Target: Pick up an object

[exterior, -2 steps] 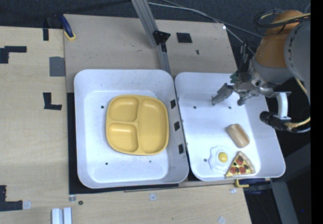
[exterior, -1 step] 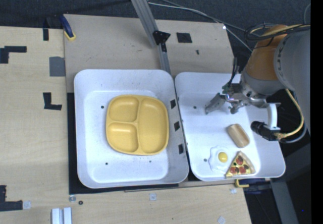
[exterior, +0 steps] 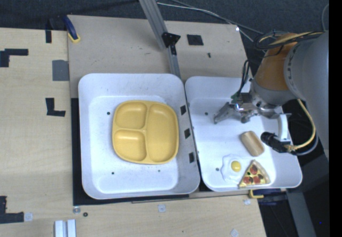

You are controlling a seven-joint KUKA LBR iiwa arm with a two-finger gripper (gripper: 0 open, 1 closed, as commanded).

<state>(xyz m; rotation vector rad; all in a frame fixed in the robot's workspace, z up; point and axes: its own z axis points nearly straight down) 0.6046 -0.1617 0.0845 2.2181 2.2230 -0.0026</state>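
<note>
1. Camera view from above, at a slant: two white bins side by side on a bench, grey arm (exterior: pixel 304 70) reaching in from the right.
2. Left bin (exterior: pixel 96 124): holding one yellow divided plate (exterior: pixel 145 131), lying flat near the middle.
3. Right bin (exterior: pixel 214 84): holding three small toy foods, all toward the near right corner. Tan bread roll (exterior: pixel 252 142) farthest from the corner; fried egg (exterior: pixel 233 167) and pizza slice (exterior: pixel 254 173) just beside each other near the front wall.
4. Gripper (exterior: pixel 220 117): low over bare white floor in the upper left part of the right bin, pointing toward the divider between the bins. Nothing seen held. Open or closed: cannot tell from this angle.
5. Likely target: any of the three foods, with the roll nearest yet still apart from the gripper.
6. Risk, judged from this layout: closing here would probably catch nothing, since no object lies under the tip.
7. Risk with the roll: rounded and smooth-looking, so liable to roll or squirt out if pinched off-centre.
8. Risk with the egg and pizza slice: flat and thin, hard to get under, and close enough together to be nudged as a pair or pushed against the front wall.
9. Risk near the walls: little room to come down without striking the rim.
</note>
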